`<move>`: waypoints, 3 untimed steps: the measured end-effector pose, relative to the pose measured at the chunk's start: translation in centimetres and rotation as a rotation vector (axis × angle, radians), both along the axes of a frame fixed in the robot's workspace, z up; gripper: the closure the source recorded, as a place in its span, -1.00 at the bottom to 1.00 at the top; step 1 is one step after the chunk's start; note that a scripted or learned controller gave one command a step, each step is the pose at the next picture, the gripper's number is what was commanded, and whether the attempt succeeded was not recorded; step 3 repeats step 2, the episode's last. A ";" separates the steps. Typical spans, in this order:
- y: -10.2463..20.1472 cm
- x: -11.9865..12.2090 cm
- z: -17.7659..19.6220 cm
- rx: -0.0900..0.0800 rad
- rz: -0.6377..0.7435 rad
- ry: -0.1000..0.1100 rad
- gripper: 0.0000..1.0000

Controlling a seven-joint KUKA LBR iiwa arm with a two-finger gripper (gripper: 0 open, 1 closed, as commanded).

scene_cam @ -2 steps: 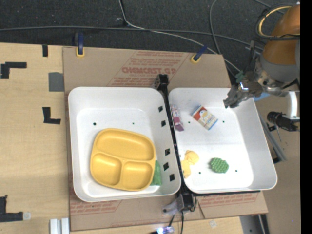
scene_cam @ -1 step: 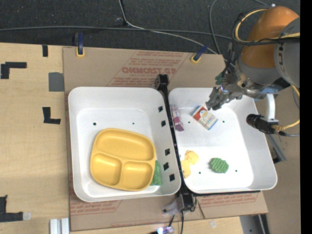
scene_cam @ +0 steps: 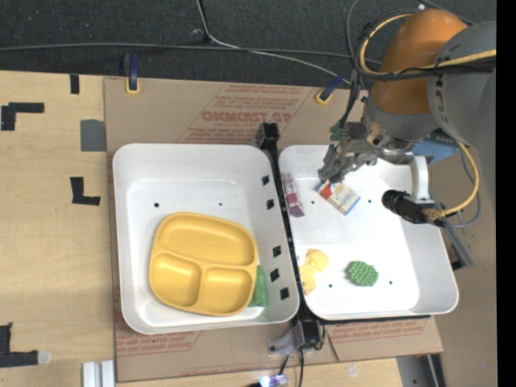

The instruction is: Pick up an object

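Camera view — arm [scene_cam: 435,63] enters from the right, orange band over the far-right corner of the right bin [scene_cam: 427,293]. Gripper [scene_cam: 332,176] is down in the far-left part of that bin, pointing toward the near left. Its tips sit just at the far edge of a small white box [scene_cam: 343,197] with red and blue markings; the box lies flat on the bin floor, tilted. Whether the tips touch the box, or how wide they stand, cannot be told from this angle — dark metal against shadow.

Other items in the right bin: a thin purple-and-white object [scene_cam: 293,204] along the left wall, near the box; a yellow piece [scene_cam: 314,262] at the near left, possibly a toy food item; a green knobbly object [scene_cam: 362,274] nearer the middle, well apart from the gripper.

Left bin [scene_cam: 129,176]: a yellow divided tray [scene_cam: 203,263], three compartments, with a green item [scene_cam: 260,289] wedged at its right edge against the bin wall.
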State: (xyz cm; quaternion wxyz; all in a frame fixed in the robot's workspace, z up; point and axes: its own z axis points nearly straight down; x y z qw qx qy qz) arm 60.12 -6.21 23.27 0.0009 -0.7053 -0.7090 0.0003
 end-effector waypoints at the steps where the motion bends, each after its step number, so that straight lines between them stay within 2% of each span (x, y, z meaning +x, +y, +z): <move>1: 5.2 -0.1 -1.2 0.001 0.001 0.001 1.00; 2: 11.1 0.5 -2.1 0.000 0.002 0.001 1.00; 3: 11.1 0.5 -2.1 0.000 0.002 0.001 1.00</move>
